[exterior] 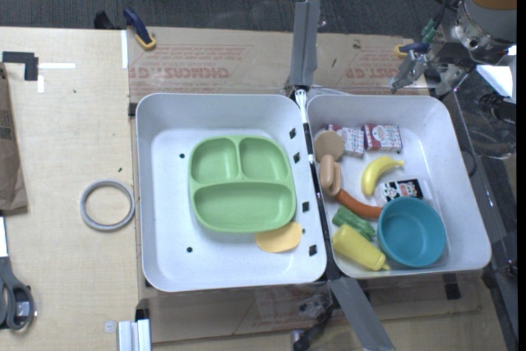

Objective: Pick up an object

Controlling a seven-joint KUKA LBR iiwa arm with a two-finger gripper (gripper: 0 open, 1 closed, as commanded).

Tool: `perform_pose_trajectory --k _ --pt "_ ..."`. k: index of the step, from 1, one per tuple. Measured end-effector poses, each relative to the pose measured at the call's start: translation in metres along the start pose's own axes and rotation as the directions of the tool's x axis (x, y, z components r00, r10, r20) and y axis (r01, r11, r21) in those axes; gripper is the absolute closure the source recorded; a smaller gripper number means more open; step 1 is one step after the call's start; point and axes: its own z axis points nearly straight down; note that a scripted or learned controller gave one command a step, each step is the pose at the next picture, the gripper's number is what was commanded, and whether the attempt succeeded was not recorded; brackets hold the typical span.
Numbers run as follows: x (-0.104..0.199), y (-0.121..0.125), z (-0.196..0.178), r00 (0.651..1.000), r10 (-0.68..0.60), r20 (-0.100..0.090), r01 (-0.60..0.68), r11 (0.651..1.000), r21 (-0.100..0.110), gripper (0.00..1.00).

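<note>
Lying curved, yellow banana [381,173]; pincer [408,71] (blurry, perhaps empty) grip unreadable.

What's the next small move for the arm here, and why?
Probably swing the gripper inward and down over the right bin, toward the banana. The gripper sits outside that bin's far right corner with nothing seen in it, while the banana lies fairly clear of the blue bowl and the small cartons.
</note>
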Motion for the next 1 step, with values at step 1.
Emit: perform_pose_trajectory --k 1 --pt "0.0562 -0.0936 0.0925 1.0 -0.027 0.0 0.027 1.0 0.002 0.0"
